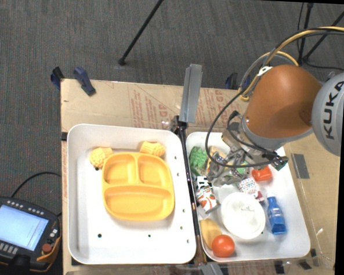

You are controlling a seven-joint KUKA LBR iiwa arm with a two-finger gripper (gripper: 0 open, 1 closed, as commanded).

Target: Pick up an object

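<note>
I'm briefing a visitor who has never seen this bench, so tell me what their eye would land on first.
The yellow divided tray stands out first, filling most of the left bin, with two yellow corn pieces at its upper edge. Next comes the arm's big orange band, hanging over the crowded right bin, where a red tomato, a white bowl and a blue bottle lie.

I'm looking down into a robotics lab: a KUKA arm [290, 106] over two white bins [78, 157] on a cardboard-topped bench [122, 102], a teach pendant [18, 232] with its lit screen on grey carpet [51, 28], and a stand's legs [145, 25] behind.
</note>
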